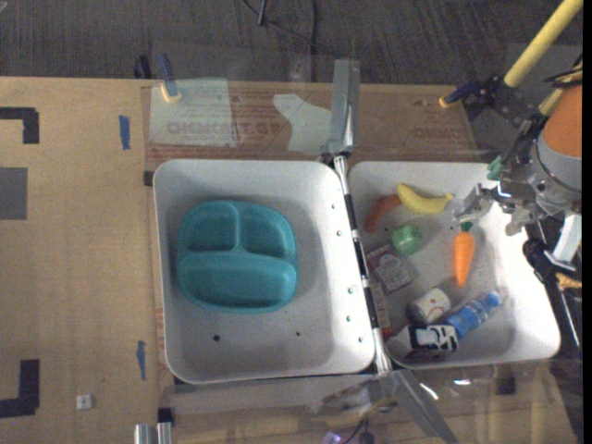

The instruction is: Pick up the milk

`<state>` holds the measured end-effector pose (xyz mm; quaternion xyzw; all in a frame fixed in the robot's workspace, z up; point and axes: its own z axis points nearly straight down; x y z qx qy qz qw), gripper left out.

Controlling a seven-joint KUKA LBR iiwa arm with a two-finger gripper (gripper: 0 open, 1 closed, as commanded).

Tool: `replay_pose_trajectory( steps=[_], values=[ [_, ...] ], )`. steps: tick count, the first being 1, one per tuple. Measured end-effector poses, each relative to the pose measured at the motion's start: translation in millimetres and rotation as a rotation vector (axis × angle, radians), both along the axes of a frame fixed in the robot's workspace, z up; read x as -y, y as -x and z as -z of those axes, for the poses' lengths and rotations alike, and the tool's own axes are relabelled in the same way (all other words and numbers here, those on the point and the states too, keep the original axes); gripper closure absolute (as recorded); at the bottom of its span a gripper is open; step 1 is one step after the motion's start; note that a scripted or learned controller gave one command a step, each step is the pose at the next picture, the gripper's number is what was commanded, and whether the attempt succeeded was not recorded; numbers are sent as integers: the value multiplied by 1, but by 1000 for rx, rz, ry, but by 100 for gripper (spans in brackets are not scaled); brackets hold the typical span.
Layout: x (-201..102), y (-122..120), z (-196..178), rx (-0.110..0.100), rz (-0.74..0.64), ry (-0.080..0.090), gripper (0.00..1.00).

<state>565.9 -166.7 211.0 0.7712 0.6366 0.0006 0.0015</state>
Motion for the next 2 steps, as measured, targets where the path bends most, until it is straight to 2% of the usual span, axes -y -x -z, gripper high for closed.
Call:
replay_pose_trajectory(
  steps=[1,2],
  values=[
    [-9,-16,80,-6,309,-4,0],
    [43,87,-44,-3,393,-1,0]
  ],
)
